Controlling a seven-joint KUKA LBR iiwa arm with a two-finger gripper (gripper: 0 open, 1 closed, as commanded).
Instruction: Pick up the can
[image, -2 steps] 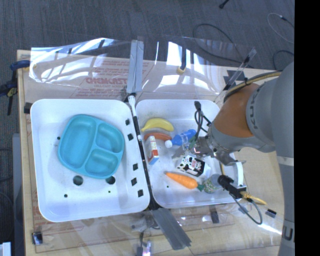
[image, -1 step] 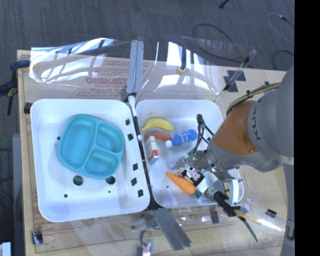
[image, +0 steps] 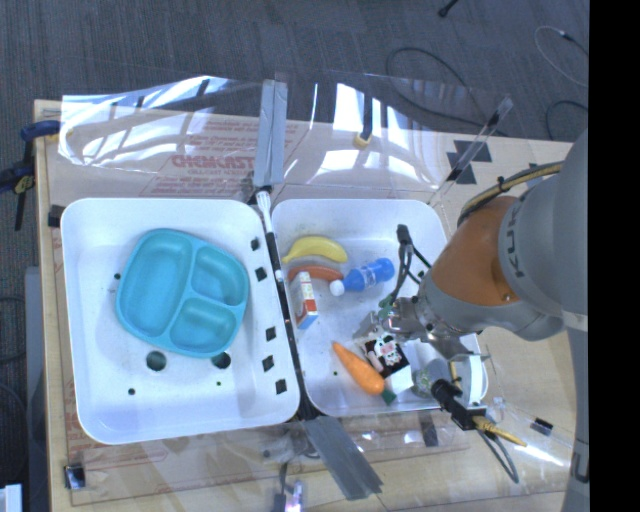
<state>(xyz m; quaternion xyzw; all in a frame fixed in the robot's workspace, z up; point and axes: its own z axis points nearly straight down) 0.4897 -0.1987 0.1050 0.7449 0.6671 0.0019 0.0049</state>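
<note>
the right bin (image: 436, 222) is crowded: the arm (image: 480, 270) covers its right side and the gripper (image: 385, 352) sits low near the bin's lower edge, just beside a carrot (image: 358, 367). whether the gripper is wide or closed cannot be told. the can (image: 305, 298), probably the small white and red cylinder, lies on its side close against the bin's left wall, below a banana (image: 316, 247) and left of a blue bottle (image: 365, 276), apart from the gripper. open floor lies between them.
</note>
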